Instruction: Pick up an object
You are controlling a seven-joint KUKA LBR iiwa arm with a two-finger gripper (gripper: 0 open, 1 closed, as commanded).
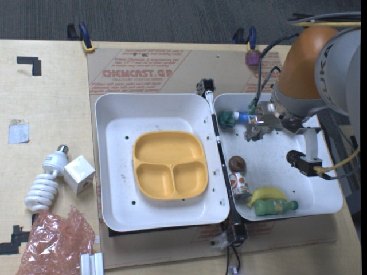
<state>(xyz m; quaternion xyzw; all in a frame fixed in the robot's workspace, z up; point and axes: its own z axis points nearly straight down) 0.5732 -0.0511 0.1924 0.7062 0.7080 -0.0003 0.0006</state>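
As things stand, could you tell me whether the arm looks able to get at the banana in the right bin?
Probably yes. The banana lies uncovered near the right bin's front wall, and the pincer hovers over the same bin. The green bottle touching it could crowd a grasp.

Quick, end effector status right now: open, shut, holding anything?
End effector: low over the right bin, near the blue-and-green object; open or shut cannot be told, and no object is seen in it.
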